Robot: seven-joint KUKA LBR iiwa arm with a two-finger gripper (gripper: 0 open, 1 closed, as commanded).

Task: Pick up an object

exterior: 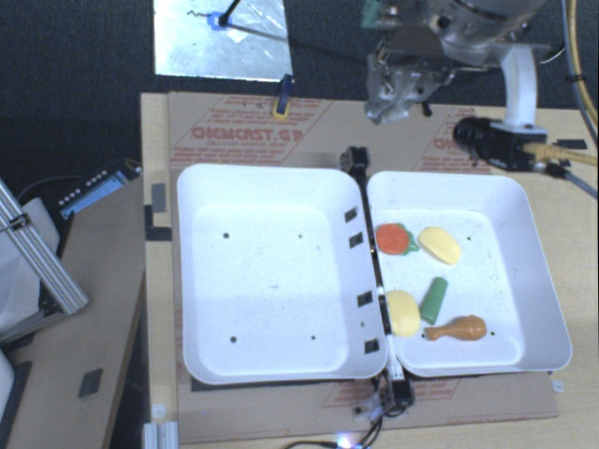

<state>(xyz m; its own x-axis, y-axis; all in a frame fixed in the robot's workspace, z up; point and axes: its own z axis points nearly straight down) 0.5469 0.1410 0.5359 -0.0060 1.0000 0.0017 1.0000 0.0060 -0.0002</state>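
Two shallow white bins sit side by side on the table [159,157], which is covered with a brown cardboard sheet [253,131] printed in red letters. The left bin [201,195] and the right bin [538,279] meet along a dark seam with small black clips. Five toy foods lie in the right bin, gathered toward its left half. A red tomato with a green top [395,238] lies near the seam, and a pale yellow piece [439,245] lies just to its right, close but apart. Lower down, a rounder yellow piece [403,313] rests against the seam side. A green stick [433,299] leans at a slant just beside it, and a brown drumstick [459,328] lies below the stick, with its thin end pointing left toward the round yellow piece. The arm comes in from the upper right, and the tool [393,96] hangs high above the far edge of the bins, over the cardboard and well apart from all the food. Nothing sits between its tips, but from this angle I cannot tell whether it is spread or pressed together. A shiny foil square [222,26] lies on the dark floor beyond the table.
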